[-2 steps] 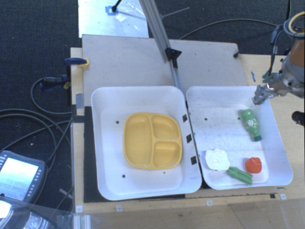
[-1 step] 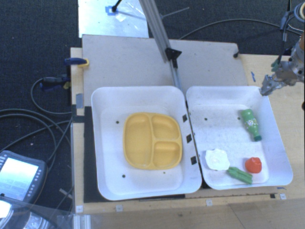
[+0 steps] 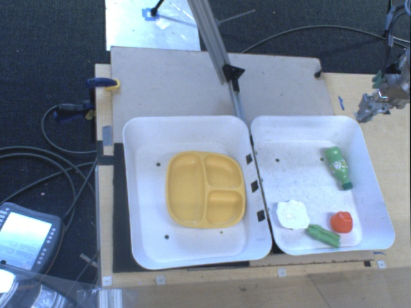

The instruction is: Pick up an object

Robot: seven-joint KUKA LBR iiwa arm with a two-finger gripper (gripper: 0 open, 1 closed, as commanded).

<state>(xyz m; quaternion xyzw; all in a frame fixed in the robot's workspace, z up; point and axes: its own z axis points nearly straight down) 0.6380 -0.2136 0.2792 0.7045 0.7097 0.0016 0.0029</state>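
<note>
Camera view, fixed overhead, slanted.

Two shallow white bins sit side by side on the bench, touching along their inner edges at frame centre. The left bin (image 3: 138, 191) holds a yellow divided plate (image 3: 206, 189), lying flat near the bin's middle, three compartments facing up.

The right bin (image 3: 366, 153) holds four items:
- green bottle (image 3: 337, 167), lying on its side in the upper right part of the bin, cap end pointing toward the lower right.
- white lump (image 3: 293, 214), soft-looking, at the lower left of the bin floor.
- small green piece (image 3: 323, 235), elongated, lying just beside the white lump on its lower right, touching or nearly so; cannot tell which.
- orange-red object (image 3: 341, 222), rounded, just right of the small green piece, near the bin's lower right corner.

Gripper (image 3: 375, 106) sits at the right edge of the frame, above the upper right corner of the right bin, outside the bin's rim. Whether it is apart or together: cannot tell at this resolution. Nothing is visible in its grasp. It is well apart from all four items.

A grey pole (image 3: 209, 27) runs diagonally from the top of the frame down to the junction between the bins. A tablet-like pendant (image 3: 26, 236) lies at the lower left, off the bench, with cables (image 3: 58, 165) around it.
</note>
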